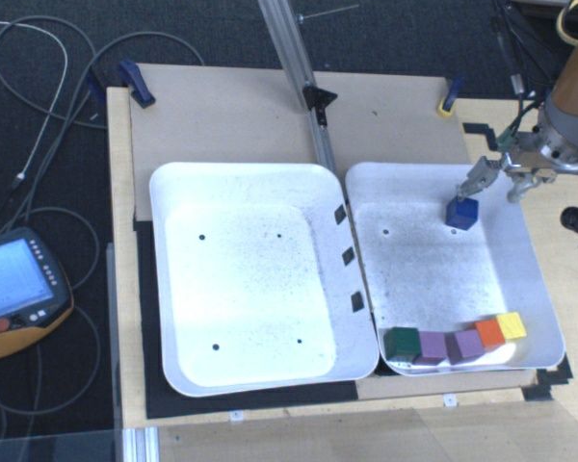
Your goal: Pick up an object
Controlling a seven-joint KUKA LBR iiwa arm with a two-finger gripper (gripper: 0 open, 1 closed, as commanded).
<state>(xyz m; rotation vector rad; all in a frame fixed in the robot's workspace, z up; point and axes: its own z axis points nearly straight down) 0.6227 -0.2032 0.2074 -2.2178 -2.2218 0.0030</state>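
Over the desk, left to right: my reading of this moment.
Left bin: white, shallow, speckled, nothing in it for me to take.
Right bin: touching the left one along the middle seam; it holds all the blocks.
Row at 6 o'clock: green block, purple block, a second purple block, orange block and yellow block, packed side by side against the near wall.
Blue block: alone at about 1 o'clock in the right bin, well apart from the row, tilted on a corner.
My jaws: spread wide, holding nothing; one finger hangs just above the blue block, the other lies off toward 3 o'clock.
Step in hand: I judge this as the approach, lining up on the blue block, grasp not yet made.
Next move: shift toward 9 o'clock so the block sits between both fingers, drop lower, then close.
Risk: as placed, closing would likely miss or nudge the block away.
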